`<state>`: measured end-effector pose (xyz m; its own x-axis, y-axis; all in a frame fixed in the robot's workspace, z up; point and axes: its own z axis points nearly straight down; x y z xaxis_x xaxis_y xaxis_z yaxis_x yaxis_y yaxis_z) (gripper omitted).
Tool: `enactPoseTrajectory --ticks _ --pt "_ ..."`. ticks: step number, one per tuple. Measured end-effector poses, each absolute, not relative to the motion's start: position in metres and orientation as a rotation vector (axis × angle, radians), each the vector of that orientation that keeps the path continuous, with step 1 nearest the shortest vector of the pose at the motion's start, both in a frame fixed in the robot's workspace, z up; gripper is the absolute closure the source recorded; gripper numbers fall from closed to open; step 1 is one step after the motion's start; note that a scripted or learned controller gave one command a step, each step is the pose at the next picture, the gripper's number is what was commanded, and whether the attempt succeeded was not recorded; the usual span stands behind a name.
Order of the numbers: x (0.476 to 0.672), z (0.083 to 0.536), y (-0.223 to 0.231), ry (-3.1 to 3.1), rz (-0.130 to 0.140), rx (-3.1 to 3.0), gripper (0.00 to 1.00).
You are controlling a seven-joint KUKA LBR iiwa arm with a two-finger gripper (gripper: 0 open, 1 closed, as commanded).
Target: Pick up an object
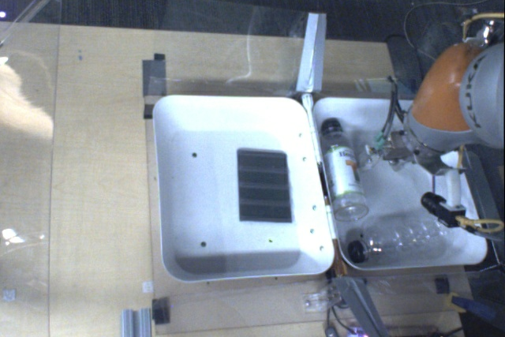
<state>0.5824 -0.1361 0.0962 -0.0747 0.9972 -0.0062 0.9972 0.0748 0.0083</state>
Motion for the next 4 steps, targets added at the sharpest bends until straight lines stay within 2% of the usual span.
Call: enactPoseTrajectory --ticks 1,2,3,4 --pt "0.607 0.092 -0.129 2.452 -0.019 1.919 0.0" --pt "0.599 0.096 -0.125 2.448 -0.009 1.876 0.0" --pt "0.591 0.163 -0.111 2.546 0.007 1.828 0.0" --pt "0.576 0.121 -0.132 2.542 0.006 1.836 0.0"
